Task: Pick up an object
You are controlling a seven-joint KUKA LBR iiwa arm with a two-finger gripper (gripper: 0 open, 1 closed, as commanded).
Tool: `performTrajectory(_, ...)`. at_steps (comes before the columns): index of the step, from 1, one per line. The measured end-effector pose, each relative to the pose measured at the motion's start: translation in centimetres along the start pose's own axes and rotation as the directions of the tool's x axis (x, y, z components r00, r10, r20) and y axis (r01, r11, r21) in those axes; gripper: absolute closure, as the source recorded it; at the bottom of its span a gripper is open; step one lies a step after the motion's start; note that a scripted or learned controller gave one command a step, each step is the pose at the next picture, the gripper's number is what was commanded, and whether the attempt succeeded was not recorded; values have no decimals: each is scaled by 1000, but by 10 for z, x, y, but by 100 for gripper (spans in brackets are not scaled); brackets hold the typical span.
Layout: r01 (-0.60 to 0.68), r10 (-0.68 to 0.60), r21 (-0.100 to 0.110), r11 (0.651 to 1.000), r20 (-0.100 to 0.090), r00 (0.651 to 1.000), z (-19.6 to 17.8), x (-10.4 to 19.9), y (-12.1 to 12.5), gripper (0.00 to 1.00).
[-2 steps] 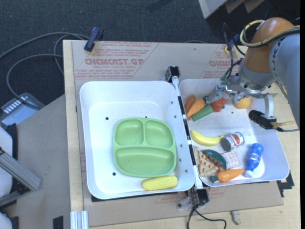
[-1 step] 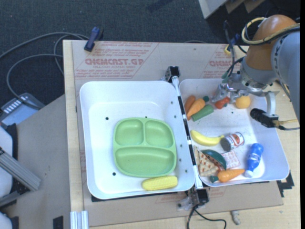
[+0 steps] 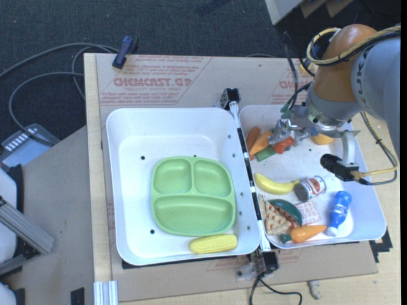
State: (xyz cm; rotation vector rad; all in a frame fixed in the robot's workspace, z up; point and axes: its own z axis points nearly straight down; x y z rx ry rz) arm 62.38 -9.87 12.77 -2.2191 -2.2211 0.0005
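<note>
Two shallow white bins sit side by side on a brown table (image 3: pixel 95 170), seen from above at a slant. In the left bin (image 3: pixel 127 132), nearest the viewer, a yellow toy corn cob (image 3: pixel 213 243) lies along the near edge. Just beyond it rests a green divided plate (image 3: pixel 193 196).

In the right bin (image 3: pixel 372 218), the near corner holds an orange toy carrot (image 3: pixel 304 233) beside a waffle-patterned toy slice (image 3: pixel 276 216) and a blue bottle (image 3: pixel 339 211). A little farther lie a yellow banana (image 3: pixel 275 184) and a small red-and-white can (image 3: pixel 311 186). Farther still, near the divider between the bins, an orange toy piece (image 3: pixel 257 142) lies touching a red and green toy piece (image 3: pixel 275 147).

The grey arm with its orange band (image 3: pixel 340 62) reaches in from the right, over the far part of the right bin. Its tool (image 3: pixel 287 132) sits low beside the red and green piece; I cannot tell how the tool is set.
</note>
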Motion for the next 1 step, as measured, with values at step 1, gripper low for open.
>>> performTrajectory(1,0,0,-3,1000,1,1000,-107,65,-63,100)
